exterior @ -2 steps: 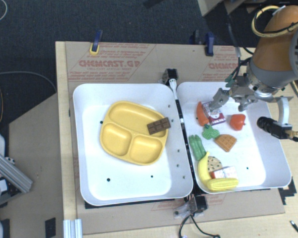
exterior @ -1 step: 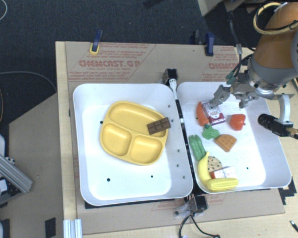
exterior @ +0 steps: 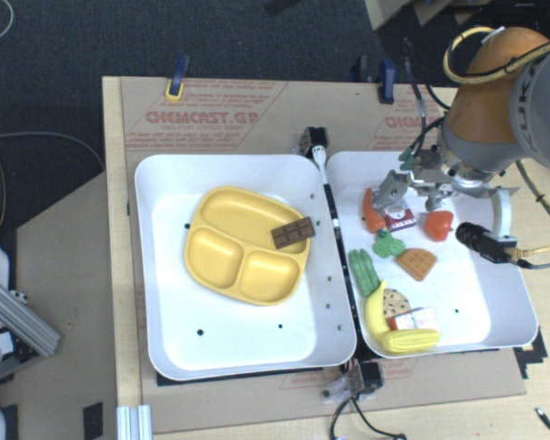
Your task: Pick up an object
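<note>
You see the grey arm's two-finger gripper (exterior: 420, 191) low over the right white bin (exterior: 495, 310), among small toy foods: a red piece (exterior: 438, 225), a tan waffle piece (exterior: 417, 263), green pieces (exterior: 363, 270), a yellow banana (exterior: 378, 312) and corn cob (exterior: 409, 341). The left white bin (exterior: 170, 273) holds a yellow divided plastic plate (exterior: 238, 246) with a brown chocolate bar (exterior: 291, 234) on its rim.

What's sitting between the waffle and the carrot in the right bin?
In the camera view, a green broccoli piece lies between the waffle and the carrot, with a red-and-white packet just above it.
</note>
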Controlling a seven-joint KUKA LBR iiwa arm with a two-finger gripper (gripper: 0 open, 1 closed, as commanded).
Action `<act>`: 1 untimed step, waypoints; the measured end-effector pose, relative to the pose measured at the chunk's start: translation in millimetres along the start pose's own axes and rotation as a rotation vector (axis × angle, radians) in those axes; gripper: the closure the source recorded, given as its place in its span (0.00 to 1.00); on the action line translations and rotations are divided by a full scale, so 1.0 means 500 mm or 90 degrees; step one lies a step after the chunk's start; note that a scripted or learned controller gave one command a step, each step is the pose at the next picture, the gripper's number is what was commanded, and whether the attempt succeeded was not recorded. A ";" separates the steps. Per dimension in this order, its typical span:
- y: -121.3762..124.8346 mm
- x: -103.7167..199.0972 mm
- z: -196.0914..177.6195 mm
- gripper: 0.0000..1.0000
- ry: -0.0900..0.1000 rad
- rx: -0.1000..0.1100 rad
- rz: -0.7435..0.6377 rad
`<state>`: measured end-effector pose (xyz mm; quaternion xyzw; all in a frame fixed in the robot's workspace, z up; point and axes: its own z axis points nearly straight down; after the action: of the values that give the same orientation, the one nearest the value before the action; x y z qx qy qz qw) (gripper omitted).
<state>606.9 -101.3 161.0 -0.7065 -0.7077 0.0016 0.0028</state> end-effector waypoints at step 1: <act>-0.006 0.022 0.109 0.00 0.000 0.001 0.000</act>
<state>603.4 -90.4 106.5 -0.7068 -0.7074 0.0020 0.0035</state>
